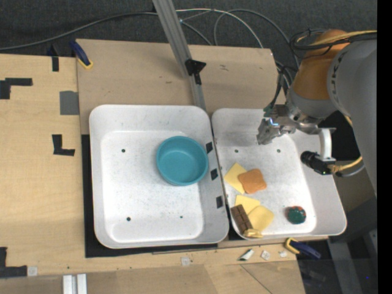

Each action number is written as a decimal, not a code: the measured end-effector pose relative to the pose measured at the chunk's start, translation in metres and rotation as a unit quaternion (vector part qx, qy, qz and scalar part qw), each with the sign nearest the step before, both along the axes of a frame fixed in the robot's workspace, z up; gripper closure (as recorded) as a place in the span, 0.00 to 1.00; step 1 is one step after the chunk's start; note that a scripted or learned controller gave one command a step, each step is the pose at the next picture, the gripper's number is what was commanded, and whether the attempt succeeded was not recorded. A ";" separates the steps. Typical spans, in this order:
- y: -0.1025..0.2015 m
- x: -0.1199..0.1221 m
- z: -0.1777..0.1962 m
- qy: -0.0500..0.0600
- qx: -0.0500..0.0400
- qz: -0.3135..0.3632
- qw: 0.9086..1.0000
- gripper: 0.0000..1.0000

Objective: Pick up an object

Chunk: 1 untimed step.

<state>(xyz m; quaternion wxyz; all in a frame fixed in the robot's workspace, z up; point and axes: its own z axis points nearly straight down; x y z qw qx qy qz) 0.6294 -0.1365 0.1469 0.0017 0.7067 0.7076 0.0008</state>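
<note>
My gripper (265, 135) hangs over the far part of the right bin (318, 182), with nothing between its fingers as far as the view shows. Below it in that bin lie a yellow slice (233, 176), an orange-brown square piece (252, 180), another pale yellow piece (255, 211), a dark brown bar (241, 219) and a small green and red round object (296, 214). A blue bowl (181, 160) sits upright in the left bin (116, 188).
A grey metal pole (177, 38) slants across the bench behind the bins. Cables (233, 23) lie at the back. Blue and yellow clamps (81, 54) sit at the bench's far left corner and near the front right edge.
</note>
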 end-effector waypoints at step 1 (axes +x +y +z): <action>0.007 0.003 0.045 0.000 0.000 0.001 1.000 1.00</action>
